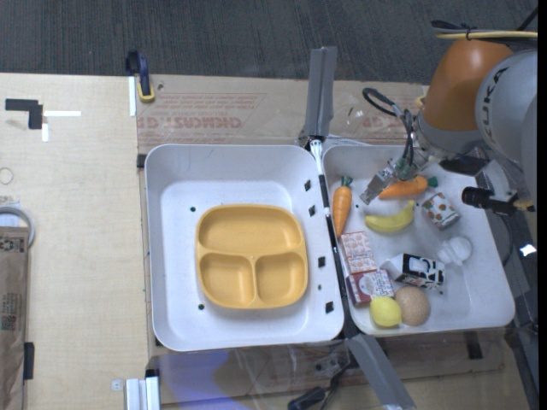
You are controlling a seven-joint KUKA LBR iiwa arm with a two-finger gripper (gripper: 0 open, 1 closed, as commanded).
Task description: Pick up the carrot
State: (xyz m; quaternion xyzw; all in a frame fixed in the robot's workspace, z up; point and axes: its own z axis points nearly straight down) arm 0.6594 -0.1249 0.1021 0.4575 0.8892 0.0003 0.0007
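Note:
Two carrots lie in the right bin [479,314]. One orange carrot [341,208] stands lengthwise against the bin's left wall, green stub pointing away. A second carrot [405,188] lies crosswise at the back of the bin, just above a banana [391,221]. My gripper [391,179] hangs right over this second carrot, reaching in from the right under the orange wrist band. A grey finger [373,190] slants down past the carrot's left tip. The wrist hides how the carrot sits in the gripper.
The right bin also holds a patterned cup [438,210], a white lump [455,249], a black-and-white carton [421,270], red-and-white packets [359,254], a lemon [385,312] and a brown egg-shaped thing [414,306]. A yellow divided plate [253,254] sits in the left bin [171,229].

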